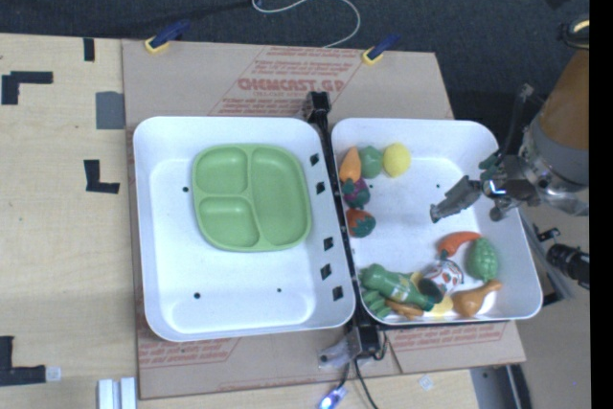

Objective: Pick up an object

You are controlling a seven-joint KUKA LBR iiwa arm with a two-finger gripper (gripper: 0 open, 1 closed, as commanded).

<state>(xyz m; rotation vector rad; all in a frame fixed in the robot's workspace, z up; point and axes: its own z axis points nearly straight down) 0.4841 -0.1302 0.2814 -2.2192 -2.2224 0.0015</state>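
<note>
Toy foods in right bin: yellow lemon, carrot, green pepper, heap along front wall

Arm: cut off by the right edge past its orange band.
Toy pile: overlapping pieces, individual kinds too small to tell.
Cardboard lettering: blurred, partly under the bins.

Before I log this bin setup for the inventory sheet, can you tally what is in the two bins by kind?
Green divided plate, in the left bin: 1
Yellow ball, in the right bin: 1
Other toy food pieces in the right bin: about 8; those along the near edge overlap, so this count is rough
Total: about 10
</note>
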